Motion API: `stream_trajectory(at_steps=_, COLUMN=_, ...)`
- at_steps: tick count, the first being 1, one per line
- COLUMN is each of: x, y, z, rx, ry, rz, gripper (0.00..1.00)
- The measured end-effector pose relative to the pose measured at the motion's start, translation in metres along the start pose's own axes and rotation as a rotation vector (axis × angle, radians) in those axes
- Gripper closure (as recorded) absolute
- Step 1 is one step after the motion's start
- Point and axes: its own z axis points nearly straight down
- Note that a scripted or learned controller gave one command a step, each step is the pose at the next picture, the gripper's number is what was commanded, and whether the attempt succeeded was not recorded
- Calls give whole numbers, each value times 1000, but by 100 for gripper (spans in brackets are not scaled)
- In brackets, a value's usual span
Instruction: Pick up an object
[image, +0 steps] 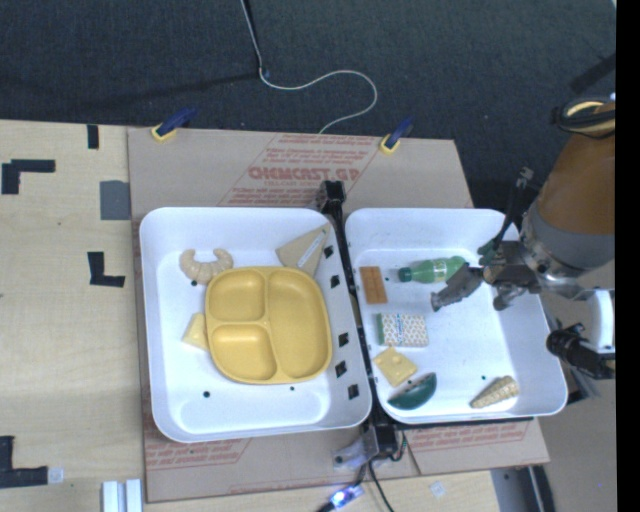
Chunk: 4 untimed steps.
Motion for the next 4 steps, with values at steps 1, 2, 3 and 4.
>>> stream_trajectory(at_steps=1, x=0, y=2, z=-5, rx=-11, ry=-2, rz=-3, gripper=0)
stream_trajectory(at_steps=2, x=-4, y=10, z=53, rx=-6, ry=-1, rz=-2, gripper=0)
stream_trajectory(at_steps=3, x=7, y=10, z=111, rx=-4, ry=0, rz=-3, gripper=0)
stream_trajectory(at_steps=4, x=4, y=11, z=157, rx=-4, ry=0, rz=-3, gripper=0)
